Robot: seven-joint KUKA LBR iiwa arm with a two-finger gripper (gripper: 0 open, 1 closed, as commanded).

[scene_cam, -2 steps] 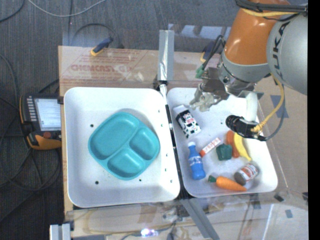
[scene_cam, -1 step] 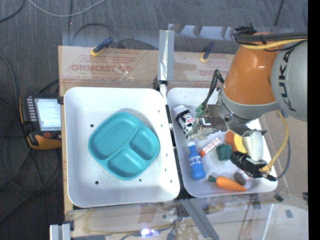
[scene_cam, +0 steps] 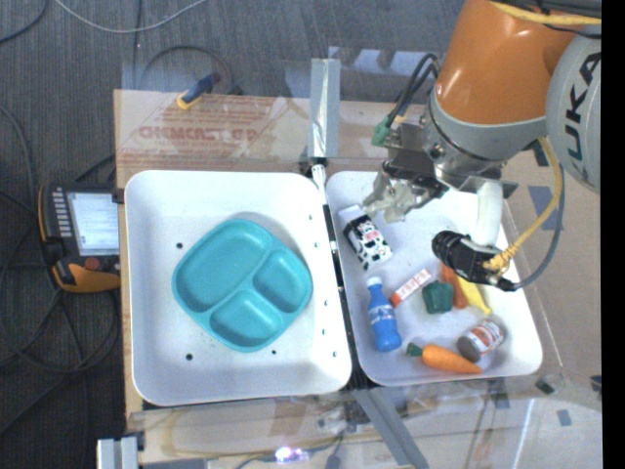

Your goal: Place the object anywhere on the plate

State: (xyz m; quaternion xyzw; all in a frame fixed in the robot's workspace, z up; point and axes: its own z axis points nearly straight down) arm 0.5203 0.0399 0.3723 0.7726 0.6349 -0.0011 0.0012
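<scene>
A teal divided plate (scene_cam: 244, 281) lies in the left white bin (scene_cam: 156, 360), with nothing on it. My gripper (scene_cam: 391, 203) hangs over the upper part of the right bin (scene_cam: 522, 355), just above and to the right of a black-and-white cow-patterned toy (scene_cam: 368, 241). Nothing shows between the fingers. In the right bin also lie a blue bottle (scene_cam: 382, 315), a small red-and-white stick (scene_cam: 412, 285), a dark green block (scene_cam: 437, 298), an orange carrot (scene_cam: 447, 359), a small can (scene_cam: 482, 338) and a white bottle (scene_cam: 487, 212).
A metal divider rail (scene_cam: 333, 252) runs between the two bins. Cardboard (scene_cam: 205, 130) lies behind the left bin. A handheld device with an orange case (scene_cam: 78, 237) sits to the left of the bench. Cables trail on the floor at the back.
</scene>
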